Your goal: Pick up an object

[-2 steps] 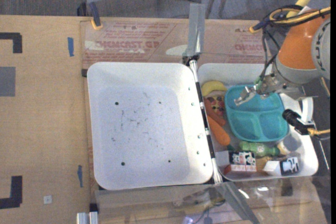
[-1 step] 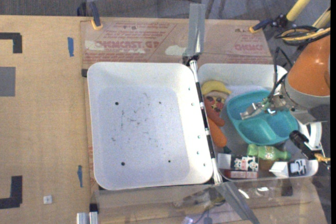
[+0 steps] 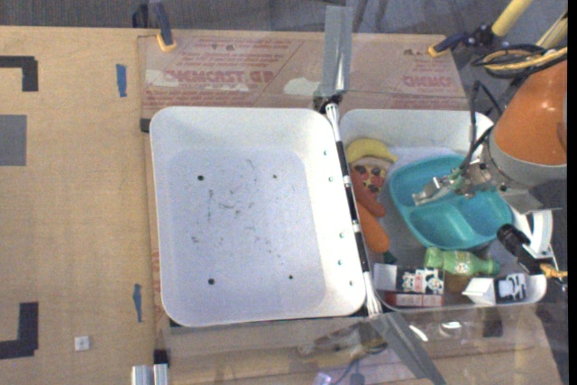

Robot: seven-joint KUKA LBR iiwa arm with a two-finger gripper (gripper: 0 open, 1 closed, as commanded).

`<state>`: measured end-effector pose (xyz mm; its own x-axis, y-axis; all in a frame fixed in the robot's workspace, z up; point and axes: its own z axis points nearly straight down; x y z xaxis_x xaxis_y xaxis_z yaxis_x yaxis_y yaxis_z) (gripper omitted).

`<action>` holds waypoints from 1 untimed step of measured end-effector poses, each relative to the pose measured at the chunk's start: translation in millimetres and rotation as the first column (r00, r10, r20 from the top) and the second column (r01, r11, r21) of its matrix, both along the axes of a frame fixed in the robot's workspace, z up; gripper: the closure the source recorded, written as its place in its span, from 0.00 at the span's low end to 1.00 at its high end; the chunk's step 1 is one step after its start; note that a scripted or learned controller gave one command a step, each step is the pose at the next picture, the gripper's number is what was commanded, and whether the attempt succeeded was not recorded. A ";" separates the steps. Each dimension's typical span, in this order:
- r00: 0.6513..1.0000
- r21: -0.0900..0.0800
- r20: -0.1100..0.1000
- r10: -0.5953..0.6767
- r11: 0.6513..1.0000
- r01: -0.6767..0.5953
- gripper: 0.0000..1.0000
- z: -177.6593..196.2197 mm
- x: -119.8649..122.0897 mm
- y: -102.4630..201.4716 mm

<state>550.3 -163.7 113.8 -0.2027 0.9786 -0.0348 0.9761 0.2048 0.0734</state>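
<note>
Now the arm [image 3: 532,126] comes in from three o'clock, grey with its orange band, and the gripper [image 3: 442,189] hangs over the right bin [image 3: 410,120], right above a teal bowl [image 3: 451,212]. Whether anything sits between those metal parts cannot be told from this angle.

The right bin is crowded. The teal bowl fills its middle, tilted, its opening turned toward nine o'clock. At the bowl's nine o'clock lies an orange carrot-shaped toy [image 3: 370,203] with a painted face, its long axis running from twelve down to six, narrow end toward six, pressed close to the divider between the bins. At its twelve o'clock end sits a yellow rounded piece [image 3: 370,149], touching it. At the bowl's six o'clock lies a green bottle [image 3: 460,263] on its side, long axis running nine to three. Just below that are small boxes [image 3: 419,281] with black-and-white and red print, too small to read.

The left bin [image 3: 248,212] shows scuffed white floor with a few dark dots.

Behind the bins, at twelve o'clock, a clear sheet [image 3: 221,72] carries red lettering upside down; it seems to read "CHEMCAST", though that is not certain. Blue tape [image 3: 121,79] marks the wooden bench [image 3: 68,194].
</note>
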 end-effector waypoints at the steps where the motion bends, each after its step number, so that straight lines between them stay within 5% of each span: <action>1: 0.997 0.018 -0.076 -0.021 1.000 0.022 0.00 0.6 112.0 13.1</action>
<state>662.3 -150.6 114.4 -0.1828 0.9831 -0.0021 0.9831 0.1829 0.0029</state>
